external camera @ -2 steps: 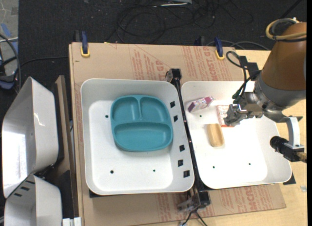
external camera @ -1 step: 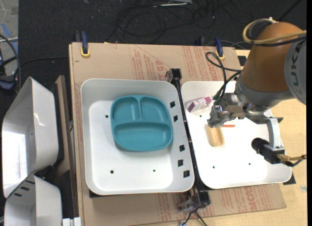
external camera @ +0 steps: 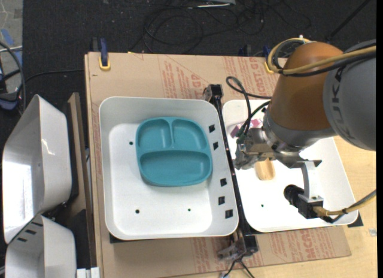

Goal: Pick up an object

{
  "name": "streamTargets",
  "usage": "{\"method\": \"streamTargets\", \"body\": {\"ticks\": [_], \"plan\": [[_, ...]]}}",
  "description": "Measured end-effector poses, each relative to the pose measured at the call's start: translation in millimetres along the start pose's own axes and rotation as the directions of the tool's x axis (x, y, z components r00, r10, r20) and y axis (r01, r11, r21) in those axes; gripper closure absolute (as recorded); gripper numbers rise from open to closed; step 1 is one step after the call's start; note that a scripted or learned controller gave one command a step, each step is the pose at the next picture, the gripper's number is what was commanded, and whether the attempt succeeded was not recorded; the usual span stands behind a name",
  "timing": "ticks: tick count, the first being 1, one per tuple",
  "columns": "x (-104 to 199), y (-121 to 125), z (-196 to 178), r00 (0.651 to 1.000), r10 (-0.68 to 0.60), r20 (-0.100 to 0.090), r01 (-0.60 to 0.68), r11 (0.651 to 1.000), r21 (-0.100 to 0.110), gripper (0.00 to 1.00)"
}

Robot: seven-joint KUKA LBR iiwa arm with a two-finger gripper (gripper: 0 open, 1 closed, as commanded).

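2 white bins, arm over the right one.

Teal divided plate point(external camera: 174, 152) lying flat in the left bin point(external camera: 119, 211), well apart from the gripper point(external camera: 251, 151). Low over the right bin point(external camera: 335, 175), just beside its left wall; tan block point(external camera: 265, 169) right beneath, touching or not impossible to tell, grip state likewise hidden.

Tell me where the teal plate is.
The teal plate lies in the left bin, toward its far side, left of the gripper.
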State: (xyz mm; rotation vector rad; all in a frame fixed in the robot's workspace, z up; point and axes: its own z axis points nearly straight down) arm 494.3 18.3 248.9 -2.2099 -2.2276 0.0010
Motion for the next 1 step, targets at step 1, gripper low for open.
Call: {"method": "streamTargets", "body": {"ticks": [1], "plan": [[44.6,-11.7,16.2,1.0,0.001,0.001,-0.001,1.0,0.0,1.0]]}}
